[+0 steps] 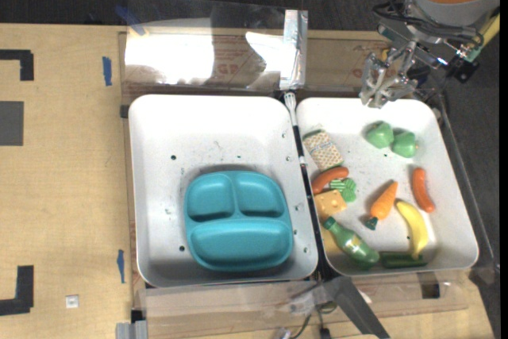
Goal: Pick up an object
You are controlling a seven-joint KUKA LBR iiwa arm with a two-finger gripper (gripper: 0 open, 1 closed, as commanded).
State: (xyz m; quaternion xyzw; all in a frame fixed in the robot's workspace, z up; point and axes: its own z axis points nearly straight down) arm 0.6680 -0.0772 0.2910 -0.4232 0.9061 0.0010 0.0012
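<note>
The tool [381, 87] hangs over the far rim of the right bin [456, 194], near its back-left corner; its fingers are a small, glinting tangle and whether they stand wide or narrow cannot be told, though nothing is visibly between them. The arm above it is cut off by the top and right edges. Open white floor lies in the right bin's far part, around two green pieces [391, 139]. Toward the near wall things crowd: a banana [414, 225], a carrot [383, 201], an orange-red sausage [422, 189] near the right wall, a green bottle [349, 242] and a patterned block [321, 147] by the left wall. Smaller pieces beside the block are hard to make out. The left bin [159, 131] holds a teal divided tray [236, 220] toward its near side, with bare floor behind it.
</note>
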